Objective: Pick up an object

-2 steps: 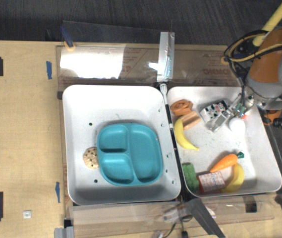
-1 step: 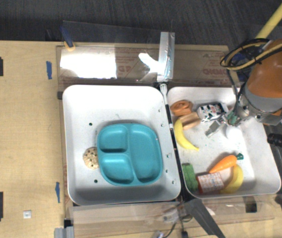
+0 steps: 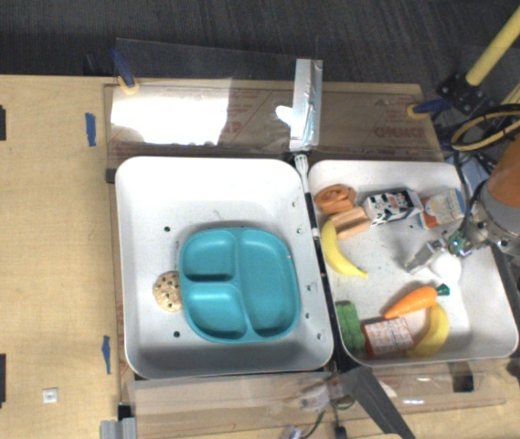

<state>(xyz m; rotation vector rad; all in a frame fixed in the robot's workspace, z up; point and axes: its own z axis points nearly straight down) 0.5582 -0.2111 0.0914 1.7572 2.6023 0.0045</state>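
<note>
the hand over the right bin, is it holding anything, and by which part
It cannot be told. The hand sits low in the right bin, close to a small white object, but the view is too blurred to show anything gripped.

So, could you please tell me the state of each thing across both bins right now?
teal tray: flat in left bin, compartments bare
cookie: beside the tray's left edge
banana: lying in right bin
carrot: lying near right bin's front
green can: on its side
gripper: low over right bin
</note>
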